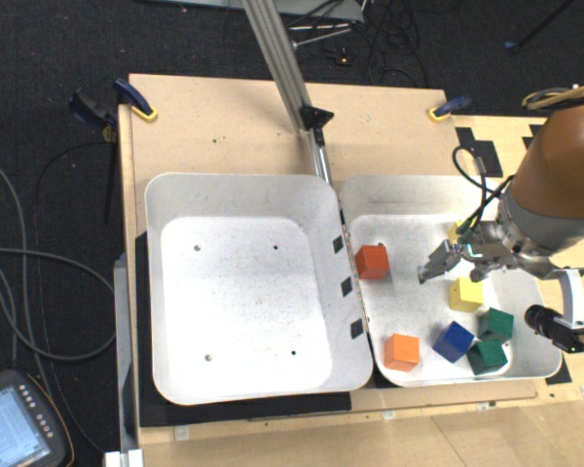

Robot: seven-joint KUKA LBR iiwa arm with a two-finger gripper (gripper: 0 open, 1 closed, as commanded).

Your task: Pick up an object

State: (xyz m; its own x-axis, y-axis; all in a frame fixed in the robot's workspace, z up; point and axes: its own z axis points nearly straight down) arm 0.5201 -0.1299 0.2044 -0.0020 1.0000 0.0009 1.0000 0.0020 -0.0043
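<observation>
The right bin (409, 202) holds several small blocks. An orange-red block (372, 261) lies near its left wall, and a lighter orange block (402, 351) sits at the front. A blue block (455, 341) and two green blocks (496, 324) (487, 357) cluster at the front right. A yellow block (466, 293) lies just below my gripper (446, 264), which hangs over the right part of this bin with its fingers spread open and nothing between them.
The left bin (165, 261) sits beside the right one, their walls meeting at mid-bench. A slanted metal pole (277, 52) runs from the top down to the bins' junction. Clamps (136, 100) (448, 107) mark the bench's back corners.
</observation>
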